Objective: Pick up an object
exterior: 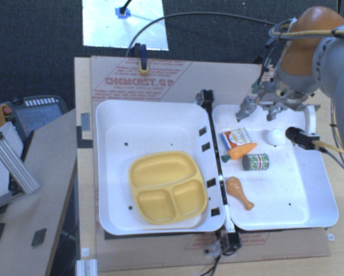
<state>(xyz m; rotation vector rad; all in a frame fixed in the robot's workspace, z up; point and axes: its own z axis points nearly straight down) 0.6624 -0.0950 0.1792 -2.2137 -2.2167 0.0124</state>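
My gripper (257,111) hangs open over the far part of the right bin (310,206), with nothing between its two fingers. Below it lie a small red and white packet (237,136), an orange carrot (243,150) and a white egg (275,136). Nearer the middle of the bin a green can (256,161) lies on its side. A tan chicken drumstick (239,192) rests toward the front left of that bin. The gripper is above and apart from all of them.
The left bin (114,131) holds a yellow divided plate (168,186). A black divider with clips (214,154) runs between the bins. A black cylinder with a cable (301,138) juts over the right bin's right side. A grey pendant (37,115) sits at far left.
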